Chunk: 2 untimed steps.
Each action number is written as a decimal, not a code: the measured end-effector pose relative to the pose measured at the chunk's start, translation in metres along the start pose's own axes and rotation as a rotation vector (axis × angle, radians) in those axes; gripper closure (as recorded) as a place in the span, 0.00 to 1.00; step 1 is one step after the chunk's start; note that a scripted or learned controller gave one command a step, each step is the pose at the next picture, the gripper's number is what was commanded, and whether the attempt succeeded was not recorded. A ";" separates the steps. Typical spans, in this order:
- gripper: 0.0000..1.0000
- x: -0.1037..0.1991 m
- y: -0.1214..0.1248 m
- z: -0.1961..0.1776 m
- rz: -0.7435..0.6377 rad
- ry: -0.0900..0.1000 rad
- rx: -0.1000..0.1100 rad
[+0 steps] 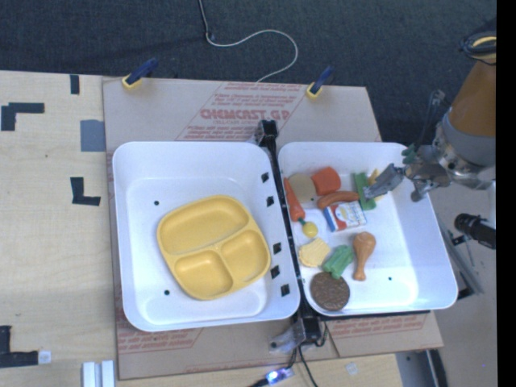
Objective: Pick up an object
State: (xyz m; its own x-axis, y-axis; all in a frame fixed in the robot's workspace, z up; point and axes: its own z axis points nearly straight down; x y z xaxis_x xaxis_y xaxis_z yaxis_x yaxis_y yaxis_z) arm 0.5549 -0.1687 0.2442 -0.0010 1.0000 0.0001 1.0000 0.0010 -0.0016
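The arm (472, 123) reaches in from the right, and its tool (385, 180) hovers over the right bin (423, 248), near the far right side of the toy pile. Whether its fingers are spread or pressed together I cannot tell at this angle; nothing shows between them. Below it sit the toys: an orange block (326, 179), a sausage (337, 199), a small printed carton (348, 214), a drumstick (363, 252), a green piece (339, 260), a yellow ball (310, 230), a cracker (314, 253) and a brown cookie (330, 291) at the near edge. The left bin (137, 184) holds a yellow divided plate (213, 247). Both bins rest on the desk (48, 240).
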 end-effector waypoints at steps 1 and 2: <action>0.00 0.003 0.002 0.064 0.000 0.001 0.006; 0.00 0.002 0.002 0.109 0.000 0.001 0.005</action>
State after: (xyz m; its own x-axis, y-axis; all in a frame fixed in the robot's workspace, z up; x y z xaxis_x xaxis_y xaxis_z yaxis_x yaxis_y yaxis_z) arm 0.5565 -0.1667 0.1356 -0.0008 1.0000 0.0007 1.0000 0.0008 -0.0066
